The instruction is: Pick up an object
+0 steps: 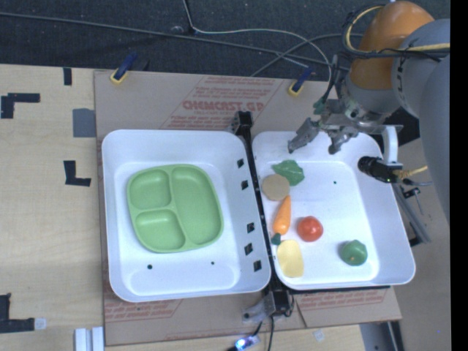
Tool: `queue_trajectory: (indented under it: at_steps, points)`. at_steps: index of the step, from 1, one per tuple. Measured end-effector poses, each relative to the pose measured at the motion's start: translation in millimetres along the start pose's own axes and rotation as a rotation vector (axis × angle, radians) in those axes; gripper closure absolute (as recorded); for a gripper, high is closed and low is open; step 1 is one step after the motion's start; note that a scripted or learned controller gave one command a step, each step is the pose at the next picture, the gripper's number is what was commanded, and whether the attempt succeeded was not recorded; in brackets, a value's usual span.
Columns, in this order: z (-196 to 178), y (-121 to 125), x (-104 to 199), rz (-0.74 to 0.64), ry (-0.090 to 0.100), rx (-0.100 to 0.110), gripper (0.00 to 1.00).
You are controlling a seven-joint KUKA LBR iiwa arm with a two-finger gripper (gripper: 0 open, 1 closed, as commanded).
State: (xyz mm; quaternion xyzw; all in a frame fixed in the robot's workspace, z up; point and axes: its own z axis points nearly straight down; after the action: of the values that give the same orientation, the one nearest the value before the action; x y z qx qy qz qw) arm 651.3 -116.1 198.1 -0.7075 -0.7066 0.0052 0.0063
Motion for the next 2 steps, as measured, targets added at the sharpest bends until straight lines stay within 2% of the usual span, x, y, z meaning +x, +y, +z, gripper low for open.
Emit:
queue_trajectory:
  at_steps: [1, 2]
  points:
    - [-9.4, 2.9, 0.3, -0.003, -0.002, -0.014, 0.00]
    - [53.1, -1.9, -3.5, -0.002, -0.003, -0.010, 0.00]
